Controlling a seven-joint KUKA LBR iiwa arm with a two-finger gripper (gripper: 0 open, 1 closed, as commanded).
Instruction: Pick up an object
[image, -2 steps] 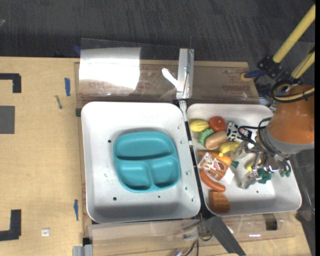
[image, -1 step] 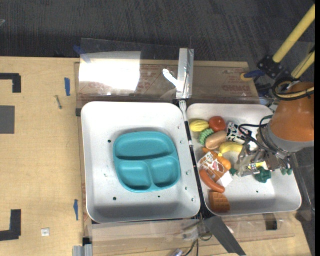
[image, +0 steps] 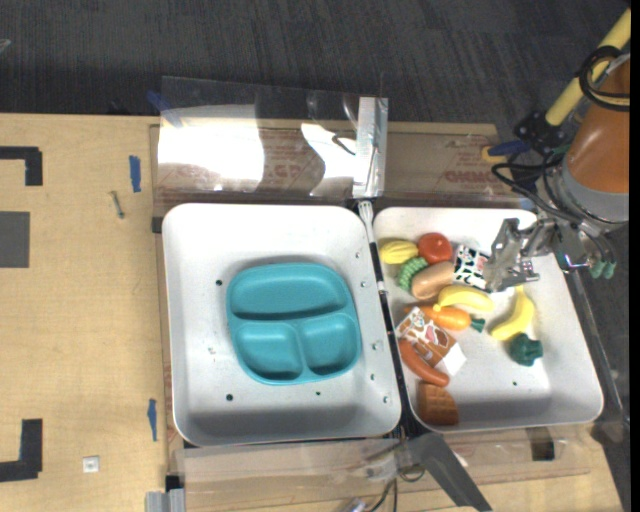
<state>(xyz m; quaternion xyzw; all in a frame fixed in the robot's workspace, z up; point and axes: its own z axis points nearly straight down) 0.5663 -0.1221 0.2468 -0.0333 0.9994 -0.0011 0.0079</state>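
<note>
**Gripper low over the toy food in the right bin**

Camera view, looking down at a slant on the bench. Two shallow white bins side by side. The left bin holds a teal divided plate, three compartments, lying flat near the middle.

The right bin carries a cluster of toy food along its left half. Far corner: a yellow lemon-like piece, a red tomato, a green ridged piece just below them. A tan potato-shaped piece lies next to a black-and-white patterned item. Middle: a yellow banana, an orange piece touching it, a second banana to the right, and a dark green piece just beside that one's lower end. Near side: a printed packet, a red sausage-like piece, a brown ridged piece.

The arm comes in from the right, orange band showing. The gripper hangs over the right bin, just beside the patterned item and above the bananas. Metal fingers point down; I cannot tell if they are spread or closed, and nothing is visibly held between them.
</note>
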